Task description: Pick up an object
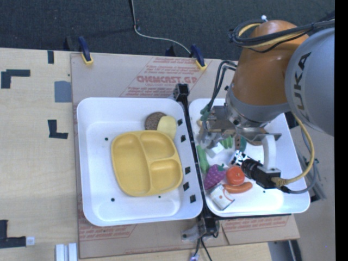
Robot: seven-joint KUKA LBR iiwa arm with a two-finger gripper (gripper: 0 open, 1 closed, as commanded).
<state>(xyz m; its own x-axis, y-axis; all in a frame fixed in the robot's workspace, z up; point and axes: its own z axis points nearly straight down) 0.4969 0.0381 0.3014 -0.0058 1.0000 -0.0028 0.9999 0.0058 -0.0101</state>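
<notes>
Overhead view of the bench. The arm, grey with an orange band, reaches in from the right and hangs over the right bin; its wrist covers the gripper, so whether that is open, or has hold of anything, cannot be told. The left bin bears a yellow tray with three compartments; a brown item and a pale yellow item lie beside its far edge. Candidate objects crowd the near left part of the right bin: purple grapes, a tomato, an orange sausage, a white box, a green piece. These look like light, hard, smooth plastic toys, likely to slip. The tomato probably suits a grip across its middle, the grapes across the cluster's narrow width.
</notes>
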